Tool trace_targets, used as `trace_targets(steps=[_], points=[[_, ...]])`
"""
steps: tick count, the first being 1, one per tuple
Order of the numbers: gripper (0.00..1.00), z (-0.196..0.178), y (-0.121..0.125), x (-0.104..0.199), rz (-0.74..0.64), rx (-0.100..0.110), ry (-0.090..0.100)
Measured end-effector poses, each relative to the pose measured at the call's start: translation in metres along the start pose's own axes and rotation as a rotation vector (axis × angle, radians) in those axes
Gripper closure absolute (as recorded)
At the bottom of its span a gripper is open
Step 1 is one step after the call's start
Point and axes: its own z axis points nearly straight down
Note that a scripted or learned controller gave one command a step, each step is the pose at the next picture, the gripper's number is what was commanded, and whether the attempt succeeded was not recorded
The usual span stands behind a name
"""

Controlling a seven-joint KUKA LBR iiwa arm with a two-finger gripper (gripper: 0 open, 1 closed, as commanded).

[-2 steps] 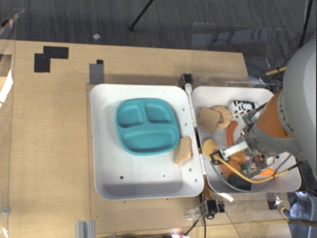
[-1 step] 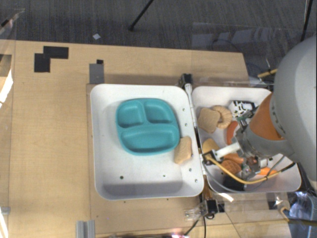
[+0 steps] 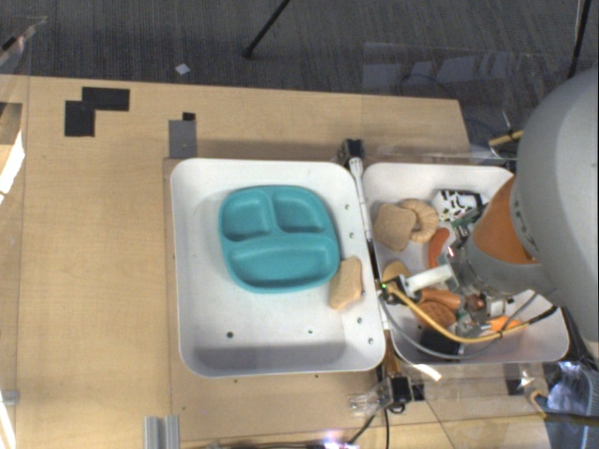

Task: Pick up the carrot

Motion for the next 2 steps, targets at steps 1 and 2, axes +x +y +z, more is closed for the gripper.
trace_targets(steps=[1,2], points=[[0.00,-0.132,0.005,0.072,-0.127,0.000,0.002],[0.00,0.002,0.045,0.047,-0.130,0.001,-0.006]])
